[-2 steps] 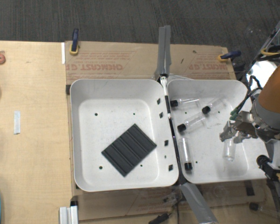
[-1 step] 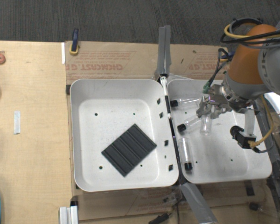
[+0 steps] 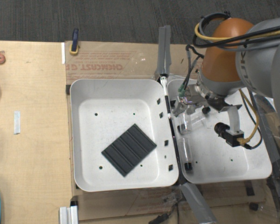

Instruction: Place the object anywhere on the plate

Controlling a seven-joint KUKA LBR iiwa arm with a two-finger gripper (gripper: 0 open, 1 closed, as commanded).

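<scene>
Task status: not done. The dark grey ribbed plate (image 3: 129, 149) lay at a slant on the floor of the left bin (image 3: 76, 125), and nothing rested on it. Placement was entirely left to do. As I judged it, the pick-up itself was not yet secured.

Arm (image 3: 233, 55): reached in to the right of the plate and bent down over the right bin (image 3: 224, 164). The tool (image 3: 185, 118) hung right of the plate and a little farther from me, just past the wall shared by the two bins. It was lost among cables and clear parts, so I could not tell whether it was spread, pressed together or pinching anything.

Object: the likely candidate was a slim, clear, tube-like item (image 3: 186, 154) with a dark end. It lay right of the plate, across the shared wall, lengthwise along that wall and nearer me than the tool. It appeared to rest on the bin floor, apart from the tool. Being transparent, its outline was faint, and I could not make out its exact kind.

Remaining: grasp, carry left over the wall, set down on the plate.
</scene>
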